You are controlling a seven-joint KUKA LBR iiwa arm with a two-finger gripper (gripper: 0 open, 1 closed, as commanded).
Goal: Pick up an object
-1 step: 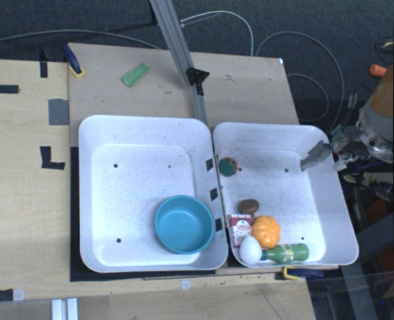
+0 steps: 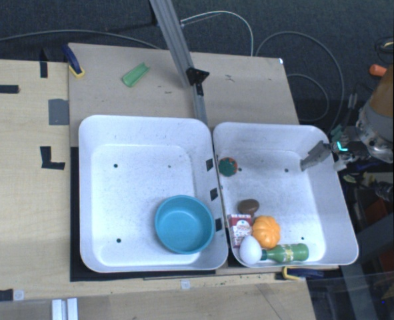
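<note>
A: Where's the gripper [image 2: 315,156]?

B: At the right bin's [image 2: 287,135] far right rim; whether it's released or clenched, I cannot tell.

A: And the things to pick?

B: Crowded in the near left corner: orange [image 2: 266,231], egg [image 2: 250,251], green bottle [image 2: 287,253], red carton [image 2: 240,229], brown lump [image 2: 248,207]. A green ball [image 2: 228,167] sits alone.

A: Risks?

B: Neighbours touching could block a grasp. The blue bowl [image 2: 184,224] stays clear, in the left bin [image 2: 143,129].
</note>
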